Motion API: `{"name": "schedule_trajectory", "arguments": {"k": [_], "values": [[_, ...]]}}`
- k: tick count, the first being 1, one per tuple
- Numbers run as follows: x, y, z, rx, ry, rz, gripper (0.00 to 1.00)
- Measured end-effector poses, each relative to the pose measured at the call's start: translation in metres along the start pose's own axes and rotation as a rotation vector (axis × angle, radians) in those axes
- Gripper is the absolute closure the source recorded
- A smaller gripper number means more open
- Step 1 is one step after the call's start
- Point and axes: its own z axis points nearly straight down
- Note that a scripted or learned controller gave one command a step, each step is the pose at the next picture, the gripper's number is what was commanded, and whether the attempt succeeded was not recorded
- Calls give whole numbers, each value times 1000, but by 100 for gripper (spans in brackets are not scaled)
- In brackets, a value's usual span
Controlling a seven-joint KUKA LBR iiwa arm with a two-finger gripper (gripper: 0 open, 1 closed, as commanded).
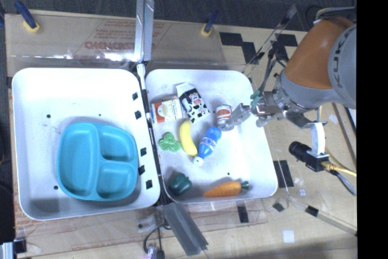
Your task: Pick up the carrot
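Note:
The carrot (223, 190), orange with a green top at its right end, lies flat near the front edge of the right bin (245, 158). My gripper (241, 114) hangs over the right side of that bin, well behind the carrot, right next to a small red and silver can (224, 112). Nothing of the carrot is near the gripper. The grey arm with its orange band (318, 60) reaches in from the right.
The right bin also holds a yellow banana (187, 137), a blue bottle (208, 142), a green leafy piece (170, 142), a dark green pepper (179, 183), a cow-patterned carton (193, 103) and an orange box (167, 111). A blue divided plate (97, 161) sits in the left bin (36, 106).

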Motion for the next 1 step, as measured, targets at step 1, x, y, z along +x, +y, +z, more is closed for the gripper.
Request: {"name": "schedule_trajectory", "arguments": {"k": [1], "values": [[-10, -54, 89, 0, 0, 40, 0]]}}
